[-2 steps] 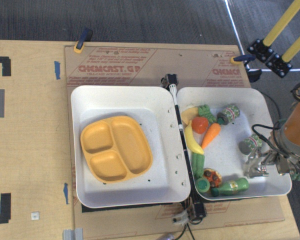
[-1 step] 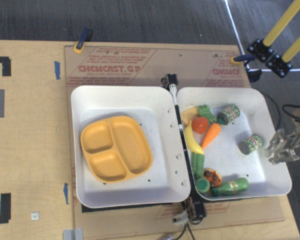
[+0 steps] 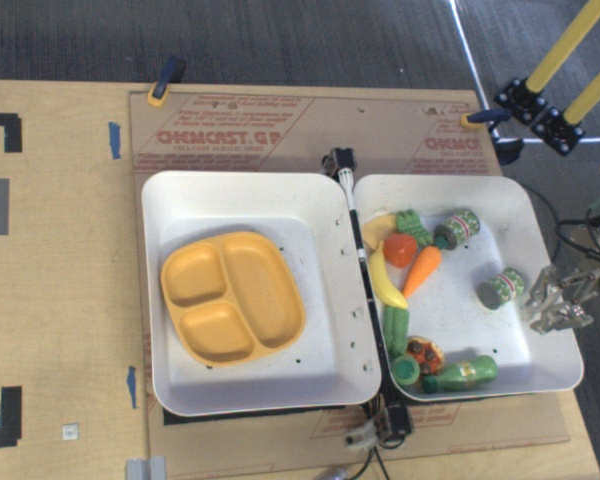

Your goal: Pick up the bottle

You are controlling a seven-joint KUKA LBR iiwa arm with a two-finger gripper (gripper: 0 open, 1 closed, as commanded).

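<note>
The bottle is green with a pale label. It lies on its side along the front wall of the right bin, its dark end pointing left. Just left of it sit a small green round piece and an orange-red toy, both close to or touching it.
The right bin also holds a banana, a carrot, a tomato, leafy greens, a green pod and two small cans. A metal piece sits on its right rim. A yellow divided plate lies in the left bin.
</note>
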